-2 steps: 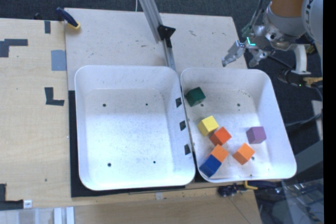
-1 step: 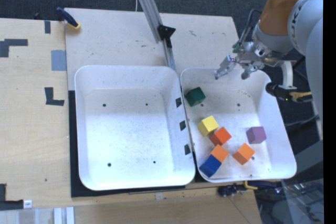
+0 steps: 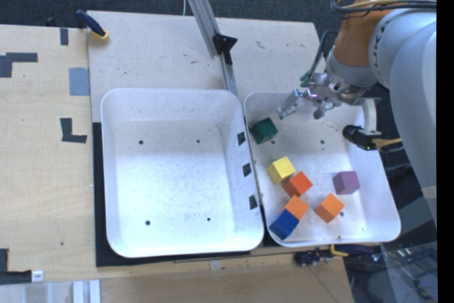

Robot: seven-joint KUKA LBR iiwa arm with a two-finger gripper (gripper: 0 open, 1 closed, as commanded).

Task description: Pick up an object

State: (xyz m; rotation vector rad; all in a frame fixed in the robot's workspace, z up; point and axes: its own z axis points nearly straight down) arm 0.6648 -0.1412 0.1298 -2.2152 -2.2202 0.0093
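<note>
The grey arm [image 3: 397,46] reaches over a desk [image 3: 42,152] carrying 2 white bins, its jaws [image 3: 305,104] spread apart and holding nothing above the far end of the right bin [image 3: 383,223]. The left bin [image 3: 177,174] sits well to the jaws' left. A green block [image 3: 264,130] lies just beside them; yellow [image 3: 281,169], red-orange [image 3: 298,184], purple [image 3: 345,182], 2 orange [image 3: 329,208] and blue [image 3: 284,223] blocks cluster nearer the camera.
</note>
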